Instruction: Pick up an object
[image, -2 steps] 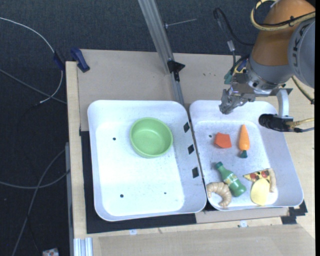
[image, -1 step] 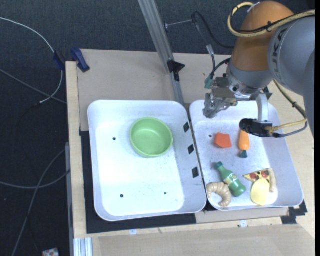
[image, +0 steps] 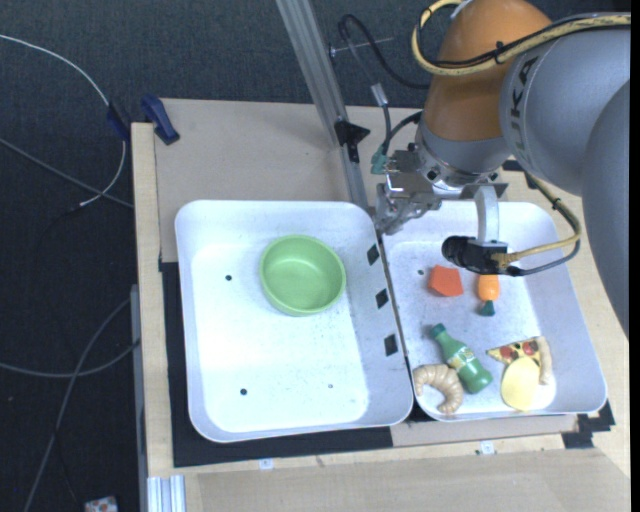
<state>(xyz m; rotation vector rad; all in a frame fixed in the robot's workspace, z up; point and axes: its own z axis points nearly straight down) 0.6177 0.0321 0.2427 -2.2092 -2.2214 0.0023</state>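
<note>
Illumination is even and diffuse. The white bins (image: 280, 410) left of and below the gripper (image: 400, 208) read bright without glare. Focus is slightly soft throughout.

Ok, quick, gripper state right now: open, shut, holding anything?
Gripper: cannot be told. It sits over the far edge of the right bin, and nothing shows between its fingers.
</note>
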